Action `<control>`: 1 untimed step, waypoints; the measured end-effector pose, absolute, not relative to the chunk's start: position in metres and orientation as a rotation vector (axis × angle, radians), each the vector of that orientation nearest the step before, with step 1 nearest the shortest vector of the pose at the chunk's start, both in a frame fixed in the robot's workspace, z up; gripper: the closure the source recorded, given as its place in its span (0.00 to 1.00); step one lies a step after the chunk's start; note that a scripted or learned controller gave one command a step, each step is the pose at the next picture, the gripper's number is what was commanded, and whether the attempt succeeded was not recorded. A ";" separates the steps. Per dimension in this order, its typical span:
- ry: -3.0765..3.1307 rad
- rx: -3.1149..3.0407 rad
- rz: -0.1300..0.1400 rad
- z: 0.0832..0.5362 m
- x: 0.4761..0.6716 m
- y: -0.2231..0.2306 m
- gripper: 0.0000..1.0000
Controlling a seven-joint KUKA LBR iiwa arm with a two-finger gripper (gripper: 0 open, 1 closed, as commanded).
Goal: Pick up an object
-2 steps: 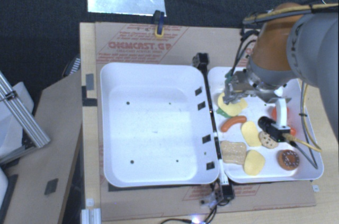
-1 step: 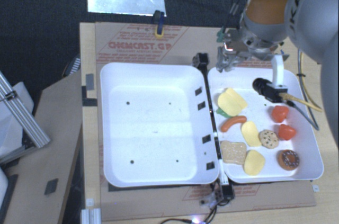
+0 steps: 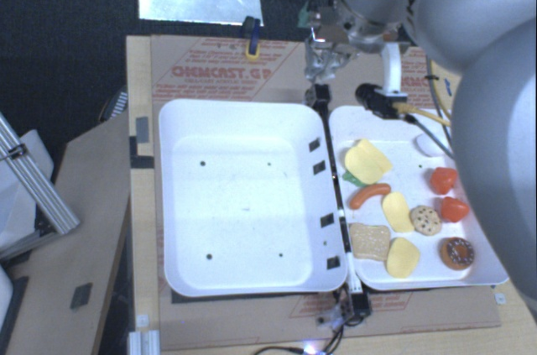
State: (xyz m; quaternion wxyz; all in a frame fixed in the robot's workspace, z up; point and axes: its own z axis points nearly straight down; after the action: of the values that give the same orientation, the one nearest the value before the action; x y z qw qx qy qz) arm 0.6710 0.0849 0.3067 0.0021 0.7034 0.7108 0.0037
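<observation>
While the toy food sat untouched in the right bin (image 3: 419,145), the hot dog (image 3: 370,195) lay near its left wall, with a yellow chip (image 3: 367,161) just beyond it and a cookie (image 3: 425,219) to its right. Looked to me like the approach step, nothing grabbed yet. The gripper (image 3: 320,80) hung over the far end of the divide between the bins; couldn't tell its finger state. Next it'd need to come nearer and drop onto one piece. Left bin (image 3: 243,194) sat on printed cardboard (image 3: 214,70), dark floor around.

white bins (image 3: 243,114); chocolate-chip-speckled cookie (image 3: 425,219); orange sausage (image 3: 370,195)
</observation>
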 end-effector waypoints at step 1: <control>2.227 2.207 0.018 0.402 0.669 0.116 1.00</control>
State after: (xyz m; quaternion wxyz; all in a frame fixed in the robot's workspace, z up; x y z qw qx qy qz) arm 0.6692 0.1156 0.4022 0.0034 0.7039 0.7103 0.0058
